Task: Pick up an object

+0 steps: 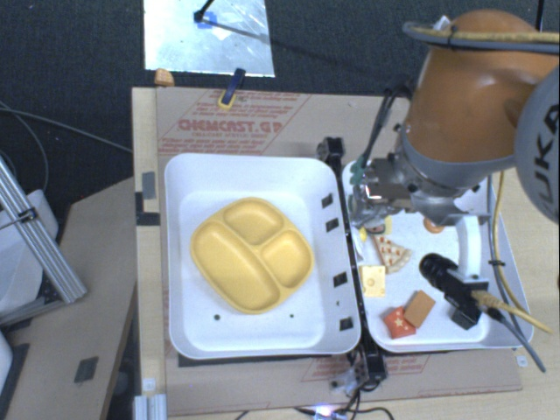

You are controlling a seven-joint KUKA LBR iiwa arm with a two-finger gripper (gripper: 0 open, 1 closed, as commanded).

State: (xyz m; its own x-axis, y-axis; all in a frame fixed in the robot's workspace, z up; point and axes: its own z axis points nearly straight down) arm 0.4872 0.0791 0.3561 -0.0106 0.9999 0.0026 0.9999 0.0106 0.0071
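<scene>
Much of the right bin [439,339] is lying hidden under the arm [464,94]; the gripper [369,201], its opening unreadable, is hanging over the bin's upper left corner. Below it a pizza slice [393,253], yellow square [374,281], red block [400,323] and brown block [420,307] are lying loose. A yellow plate [252,254] is sitting in the left bin [188,182].

Dark carpet [70,42] is covering the floor around the pale desk [96,234]. A brown cardboard sheet [262,129] printed in red is lying on it, a shiny silvery sheet [175,33] is lying beyond, and an aluminium frame [35,243] is standing at left
</scene>
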